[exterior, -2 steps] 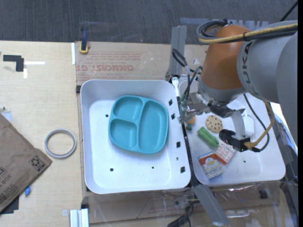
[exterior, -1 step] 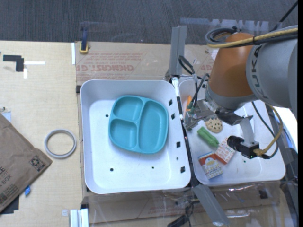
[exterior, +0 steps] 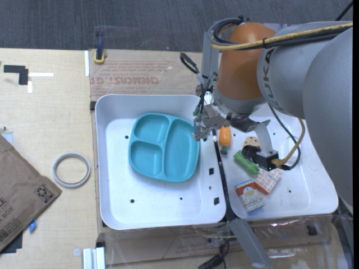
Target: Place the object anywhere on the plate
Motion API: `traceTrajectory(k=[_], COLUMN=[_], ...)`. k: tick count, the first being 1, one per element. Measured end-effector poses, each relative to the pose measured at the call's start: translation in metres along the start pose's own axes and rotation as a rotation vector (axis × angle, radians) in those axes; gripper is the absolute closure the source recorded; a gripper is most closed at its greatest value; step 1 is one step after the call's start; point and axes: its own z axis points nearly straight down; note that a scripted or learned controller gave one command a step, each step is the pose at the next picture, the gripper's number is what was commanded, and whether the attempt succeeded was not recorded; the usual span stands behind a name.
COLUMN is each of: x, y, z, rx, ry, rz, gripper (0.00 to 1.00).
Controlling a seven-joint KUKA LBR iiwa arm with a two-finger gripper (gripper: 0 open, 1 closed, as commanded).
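Observation:
A light blue divided plate (exterior: 164,147) lies in the left white bin (exterior: 112,206), toward its right side. My gripper (exterior: 203,126) hangs over the wall between the two bins, just past the plate's right rim. A small orange object (exterior: 224,137) sits right beside the gripper on its right, at the left edge of the right bin (exterior: 314,200). The wrist hides how the gripper stands around it, and I cannot tell whether the orange object is held or lying in the bin.
The right bin also holds a green piece (exterior: 243,161), a brown and white round item (exterior: 251,143), a red and white packet (exterior: 269,179) and a small carton (exterior: 251,195). A tape ring (exterior: 71,169) lies on the bench at left.

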Motion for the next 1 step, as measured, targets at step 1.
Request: traceTrajectory(k=[1], x=[0.0883], y=[0.062], z=[0.0407], rx=[0.0], ry=[-0.001], rz=[0.022], gripper=[1.0])
